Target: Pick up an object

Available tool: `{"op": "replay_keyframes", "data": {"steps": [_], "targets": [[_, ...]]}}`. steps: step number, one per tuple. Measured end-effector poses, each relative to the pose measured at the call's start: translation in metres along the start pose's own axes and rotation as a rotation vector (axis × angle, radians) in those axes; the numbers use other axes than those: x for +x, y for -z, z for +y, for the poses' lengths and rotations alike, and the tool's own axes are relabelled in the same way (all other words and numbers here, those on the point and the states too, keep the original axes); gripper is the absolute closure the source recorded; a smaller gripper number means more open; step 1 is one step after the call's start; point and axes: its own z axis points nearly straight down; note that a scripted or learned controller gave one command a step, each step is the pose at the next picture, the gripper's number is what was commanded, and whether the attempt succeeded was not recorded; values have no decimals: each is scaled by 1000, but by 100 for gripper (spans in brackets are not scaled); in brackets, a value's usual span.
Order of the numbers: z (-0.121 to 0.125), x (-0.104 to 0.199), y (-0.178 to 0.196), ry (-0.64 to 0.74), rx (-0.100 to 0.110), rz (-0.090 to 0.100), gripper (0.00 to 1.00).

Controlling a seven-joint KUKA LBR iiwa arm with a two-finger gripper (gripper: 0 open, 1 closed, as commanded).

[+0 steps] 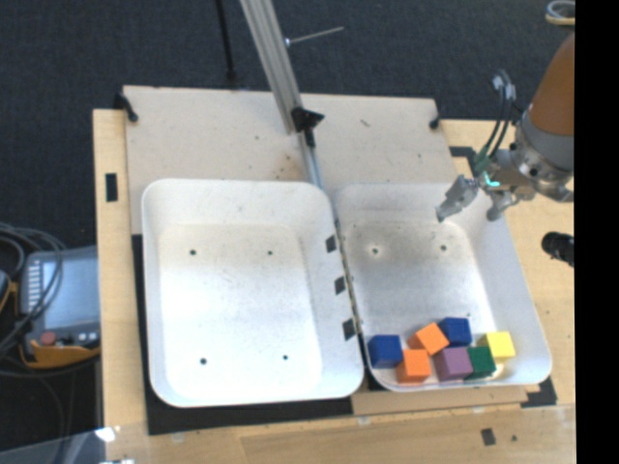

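The end effector (475,201) hovers over the far right corner of the right bin (503,259), its two fingers spread apart with nothing between them. The blocks sit clustered at the near edge of that bin, well apart from the end effector: a blue block (385,349), two orange blocks (432,336) and (416,363), a purple block (452,362), a green block (482,361), a yellow block (500,345) and another blue block (456,331). The left bin (242,288) lies just beside the right bin on the tabletop (111,259).
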Motion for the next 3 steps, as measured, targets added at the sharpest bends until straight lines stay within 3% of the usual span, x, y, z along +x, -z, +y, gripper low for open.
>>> {"op": "replay_keyframes", "data": {"steps": [1,3], "targets": [[1,0,3,1,-4,-2,0],[-5,-4,-83,-5,0,-2,0]]}}
